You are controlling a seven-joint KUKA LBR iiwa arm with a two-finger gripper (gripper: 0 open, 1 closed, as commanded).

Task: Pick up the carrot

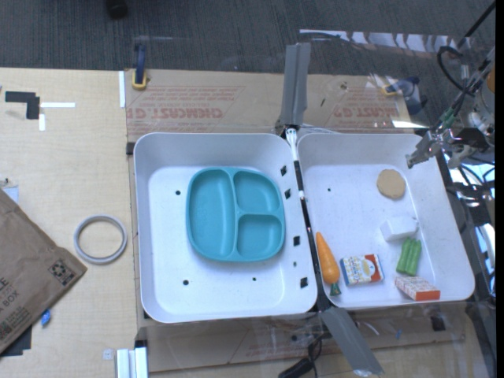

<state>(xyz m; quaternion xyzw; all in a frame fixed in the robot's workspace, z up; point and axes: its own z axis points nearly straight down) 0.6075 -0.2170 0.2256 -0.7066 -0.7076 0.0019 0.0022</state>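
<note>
Gripper (417, 154) position: my hand hangs over the far right rim of the right bin (461, 235); I cannot tell its state. Carrot (327, 259) location: well apart from it, at the near left of that bin, against the left wall. Long axis runs near to far, green end nearest.

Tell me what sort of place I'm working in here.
Probably a robotics lab test bench, not a kitchen: two white bins clamped onto cardboard, toy food like the carrot and a teal divided plate, loose cables at the right.
</note>
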